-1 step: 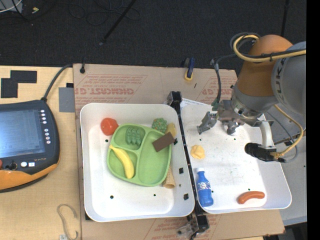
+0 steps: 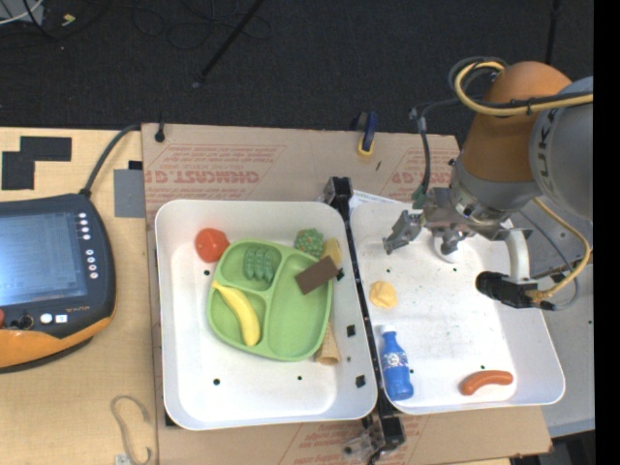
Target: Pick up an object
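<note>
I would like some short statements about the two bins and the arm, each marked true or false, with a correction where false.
1. The banana lies on the green plate in the left bin. True.
2. The blue bottle is in the left bin. False: it lies in the right bin, near its left wall.
3. The pincer holds the sausage. False: the sausage lies on the bin floor, far from the pincer.
4. The red tomato sits beside the green plate, not on it. True.
5. The yellow lump lies in the right bin. True.
</note>
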### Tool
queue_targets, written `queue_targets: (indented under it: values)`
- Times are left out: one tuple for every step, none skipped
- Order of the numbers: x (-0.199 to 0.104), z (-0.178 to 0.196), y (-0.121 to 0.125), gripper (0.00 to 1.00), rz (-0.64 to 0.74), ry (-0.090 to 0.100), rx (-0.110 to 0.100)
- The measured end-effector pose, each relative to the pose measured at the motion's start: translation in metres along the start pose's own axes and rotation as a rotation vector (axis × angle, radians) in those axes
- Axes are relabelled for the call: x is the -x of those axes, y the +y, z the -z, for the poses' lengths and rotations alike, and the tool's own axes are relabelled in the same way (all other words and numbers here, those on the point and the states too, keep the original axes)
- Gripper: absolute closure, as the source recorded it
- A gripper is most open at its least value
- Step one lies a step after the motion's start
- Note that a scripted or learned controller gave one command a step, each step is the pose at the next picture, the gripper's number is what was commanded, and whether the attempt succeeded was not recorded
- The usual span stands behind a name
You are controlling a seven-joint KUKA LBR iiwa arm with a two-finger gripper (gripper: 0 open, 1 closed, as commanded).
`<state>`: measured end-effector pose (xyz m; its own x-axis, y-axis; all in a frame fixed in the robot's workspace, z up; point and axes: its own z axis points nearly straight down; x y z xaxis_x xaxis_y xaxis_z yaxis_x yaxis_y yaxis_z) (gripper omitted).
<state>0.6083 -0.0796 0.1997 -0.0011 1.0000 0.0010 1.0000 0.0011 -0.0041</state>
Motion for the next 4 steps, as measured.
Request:
queue_targets:
  values:
    - [0.002,-0.061,0.005,0.0,0.0,0.0,-0.002]
    - [0.0,-0.114,0.005,0.0,0.0,-0.002,0.0]
    - [0.001,-0.102,0.005,1.0,-0.005,0.0,-0.002]
    - [0.008,-0.056,-0.002,1.0,-0.009,-0.001,0.004]
